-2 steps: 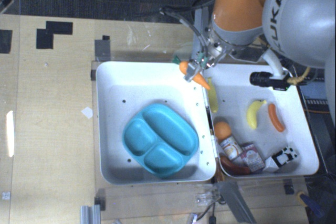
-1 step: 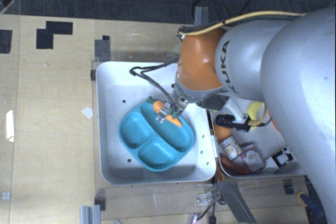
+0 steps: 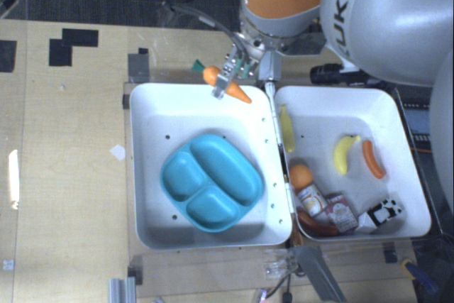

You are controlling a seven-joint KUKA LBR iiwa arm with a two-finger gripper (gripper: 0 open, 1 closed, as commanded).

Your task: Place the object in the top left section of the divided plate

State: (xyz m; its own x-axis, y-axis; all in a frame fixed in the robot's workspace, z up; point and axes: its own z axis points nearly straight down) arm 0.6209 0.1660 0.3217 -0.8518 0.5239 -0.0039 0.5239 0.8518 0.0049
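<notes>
A blue divided plate point(image 3: 186, 174) lies tilted in the left bin point(image 3: 149, 216), with three sections. An orange toy carrot point(image 3: 241, 95) with a green top hangs over the back edge of the left bin. My gripper point(image 3: 227, 81) is shut on the carrot, its fingers crossing the carrot's middle. The carrot is up and to the right of the plate, well apart from it. The grey arm with its orange band comes down from the top right.
The right bin point(image 3: 397, 124) holds a yellow banana point(image 3: 344, 152), a second yellow piece point(image 3: 285, 128) by the divider, a sausage point(image 3: 373, 159), an orange ball point(image 3: 300, 176), a packet point(image 3: 339, 215) and a black-and-white block point(image 3: 385, 212).
</notes>
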